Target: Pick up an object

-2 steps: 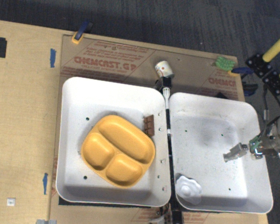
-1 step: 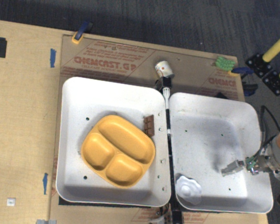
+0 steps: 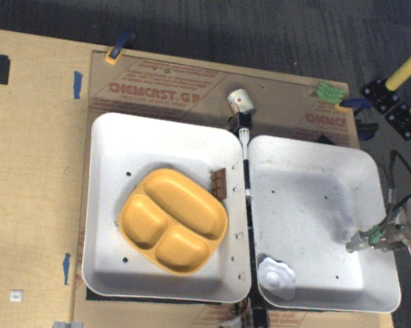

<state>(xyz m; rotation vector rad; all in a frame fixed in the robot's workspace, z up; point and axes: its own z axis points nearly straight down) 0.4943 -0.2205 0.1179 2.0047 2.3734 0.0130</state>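
White lump [image 3: 277,275] was the nearest thing for me to pick up, by my reckoning. It lay in the right bin [image 3: 318,163], tucked into the corner at 7 o'clock, touching or nearly touching the rim there. My gripper [image 3: 361,240] hung over the same bin at about 3 o'clock, near the wall and well apart from the lump. I held nothing, and from this slant I could not tell whether my jaws stood apart or together.

The left bin [image 3: 112,185] bore a yellow plate [image 3: 174,221] with three hollows, lying across its middle, and a small brown piece [image 3: 219,183] just beside the plate at 1 o'clock, close to the rim between the bins.

To do the step well, I judged I should travel toward 7 o'clock above the floor before dropping, and come straight down over the lump's middle. The corner walls left little room, so turning the wrist to close along the free diagonal seemed wise. The lump looked pale, crumpled and probably light, so it might slide or crush. A slow, centred close would serve best.
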